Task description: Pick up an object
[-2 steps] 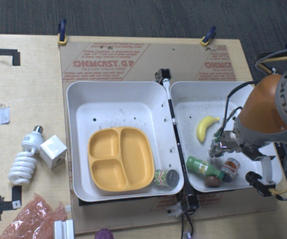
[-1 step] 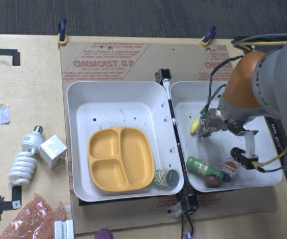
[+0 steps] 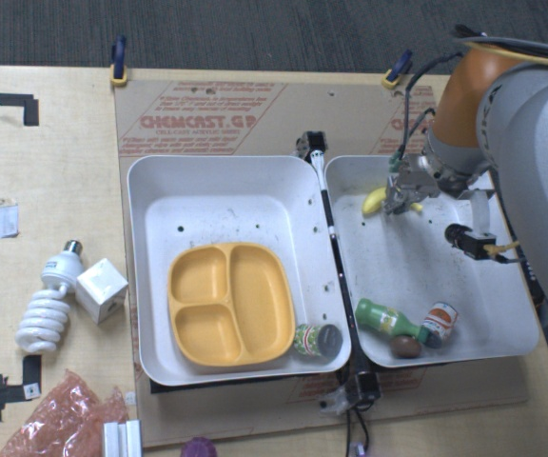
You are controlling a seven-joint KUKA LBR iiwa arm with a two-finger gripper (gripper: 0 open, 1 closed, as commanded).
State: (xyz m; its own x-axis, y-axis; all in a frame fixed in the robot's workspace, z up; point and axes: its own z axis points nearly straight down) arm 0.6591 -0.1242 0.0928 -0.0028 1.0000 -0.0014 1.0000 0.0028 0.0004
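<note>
Grey gripper (image 3: 405,196) hangs low in the right bin (image 3: 502,346), at its far left corner; I cannot tell its state. Just to its left lies 1 yellow banana (image 3: 375,201), long axis slanted toward the gripper.

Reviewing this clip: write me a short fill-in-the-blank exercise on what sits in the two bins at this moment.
1. The yellow divided tray lies in the ____ bin.
2. The gripper hovers over the ____, a yellow fruit at the far end of the right bin.
3. The tray has ____ compartments.
4. The green bottle lies near the right bin's ____ edge.

Missing words: left; banana; three; near
</note>
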